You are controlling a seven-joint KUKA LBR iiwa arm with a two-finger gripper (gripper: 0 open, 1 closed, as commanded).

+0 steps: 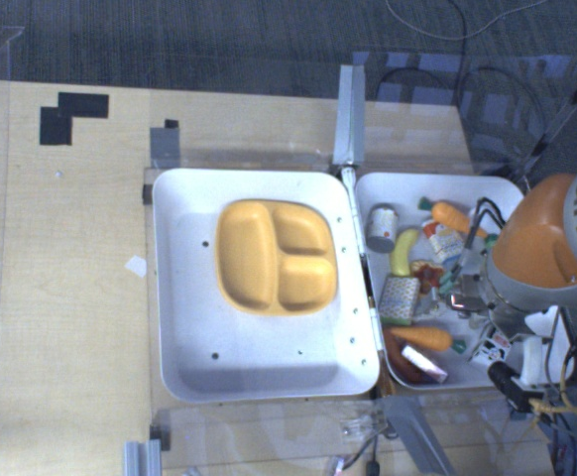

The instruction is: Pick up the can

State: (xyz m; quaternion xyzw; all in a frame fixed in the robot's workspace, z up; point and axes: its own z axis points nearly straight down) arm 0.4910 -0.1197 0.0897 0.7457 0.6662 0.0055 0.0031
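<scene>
The can [382,224] is a small silver cylinder standing near the far left corner of the right bin [487,182]. My gripper [459,298] reaches down into the middle of that bin, under the arm's orange band [534,247]. It is to the right of the can and nearer the front, well apart from it, among the clutter there. The arm hides much of the bin's right half.
Beside the can lie a yellow-green banana [404,251], an orange carrot [451,216], a grey mesh piece [400,298], another carrot [423,338] and a dark red bowl [414,367]. The left bin [184,266] holds a yellow divided plate [275,256].
</scene>
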